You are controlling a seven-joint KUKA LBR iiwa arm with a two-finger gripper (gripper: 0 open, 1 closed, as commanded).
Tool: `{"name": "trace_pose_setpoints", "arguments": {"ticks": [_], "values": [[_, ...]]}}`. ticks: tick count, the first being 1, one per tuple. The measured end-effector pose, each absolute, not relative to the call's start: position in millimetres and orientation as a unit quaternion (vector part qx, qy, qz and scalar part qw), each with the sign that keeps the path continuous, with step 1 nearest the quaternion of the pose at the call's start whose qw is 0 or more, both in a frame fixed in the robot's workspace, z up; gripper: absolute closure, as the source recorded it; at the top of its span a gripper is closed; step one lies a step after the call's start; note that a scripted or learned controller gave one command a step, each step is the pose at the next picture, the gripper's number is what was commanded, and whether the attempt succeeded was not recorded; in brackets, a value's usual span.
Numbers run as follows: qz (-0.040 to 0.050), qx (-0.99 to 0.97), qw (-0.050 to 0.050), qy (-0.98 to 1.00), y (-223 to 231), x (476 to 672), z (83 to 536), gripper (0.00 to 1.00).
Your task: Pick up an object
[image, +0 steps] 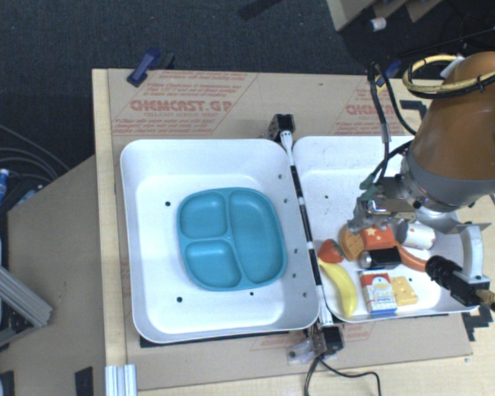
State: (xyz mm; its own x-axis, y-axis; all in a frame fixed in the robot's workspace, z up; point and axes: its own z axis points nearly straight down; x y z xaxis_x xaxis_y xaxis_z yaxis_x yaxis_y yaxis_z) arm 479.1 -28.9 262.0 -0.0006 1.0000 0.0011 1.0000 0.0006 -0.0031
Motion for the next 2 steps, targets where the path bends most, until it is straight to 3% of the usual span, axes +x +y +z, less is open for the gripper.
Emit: {"name": "trace_pose_setpoints", "arguments": {"ticks": [2], "values": [[0.0,-0.707,0.0,-0.707,-32.0,479.2,268.1,1.0]]}}
